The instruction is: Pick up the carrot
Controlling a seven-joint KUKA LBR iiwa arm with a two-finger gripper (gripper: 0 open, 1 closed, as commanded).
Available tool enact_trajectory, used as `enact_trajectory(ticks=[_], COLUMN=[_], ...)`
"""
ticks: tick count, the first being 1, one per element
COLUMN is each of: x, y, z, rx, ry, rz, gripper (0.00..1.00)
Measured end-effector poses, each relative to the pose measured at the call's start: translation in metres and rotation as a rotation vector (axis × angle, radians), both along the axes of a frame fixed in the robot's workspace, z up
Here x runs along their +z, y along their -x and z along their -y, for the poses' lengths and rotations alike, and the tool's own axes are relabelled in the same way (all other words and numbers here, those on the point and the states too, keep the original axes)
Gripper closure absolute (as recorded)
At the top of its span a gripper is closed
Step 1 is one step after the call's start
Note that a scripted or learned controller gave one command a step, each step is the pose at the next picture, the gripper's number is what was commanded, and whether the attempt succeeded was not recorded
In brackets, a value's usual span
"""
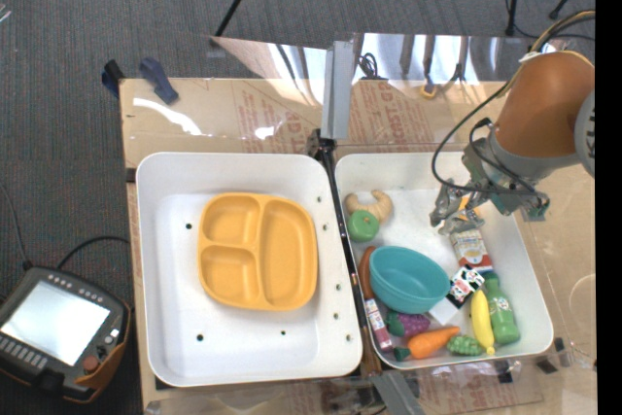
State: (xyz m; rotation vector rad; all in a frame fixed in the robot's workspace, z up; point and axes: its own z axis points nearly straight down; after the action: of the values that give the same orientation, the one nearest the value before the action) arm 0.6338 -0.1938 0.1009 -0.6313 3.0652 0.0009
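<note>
Apparently smooth, tapered orange carrot (433,341)

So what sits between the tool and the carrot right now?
In the camera view, a small carton, a checkered item and the teal bowl's right edge lie between the tool and the carrot.

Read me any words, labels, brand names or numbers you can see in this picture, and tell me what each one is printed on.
None can be read for certain.
Cardboard sheet: dark printed letters, reversed or skewed, too blurred to read.
Small box below the claw: red and white label, too small to read.
Green bottle: label print too small to read.
Black and white carton: markings unreadable.
Handheld screen: washed out.
</note>
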Motion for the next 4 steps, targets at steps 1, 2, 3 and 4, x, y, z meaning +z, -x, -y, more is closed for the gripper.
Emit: enact_trajectory(ticks=[1,2,3,4], x=[0.134,0.078,0.079,-0.006], y=[-0.015,0.045,0.045,0.018], z=[-0.036,0.001,0.002,0.014], rx=[-0.11,0.273,0.273,0.49], ry=[0.003,0.001,0.002,0.005], rz=[0.008,-0.012,-0.01,-0.001], gripper=[1.0,1.0,0.0,0.0])
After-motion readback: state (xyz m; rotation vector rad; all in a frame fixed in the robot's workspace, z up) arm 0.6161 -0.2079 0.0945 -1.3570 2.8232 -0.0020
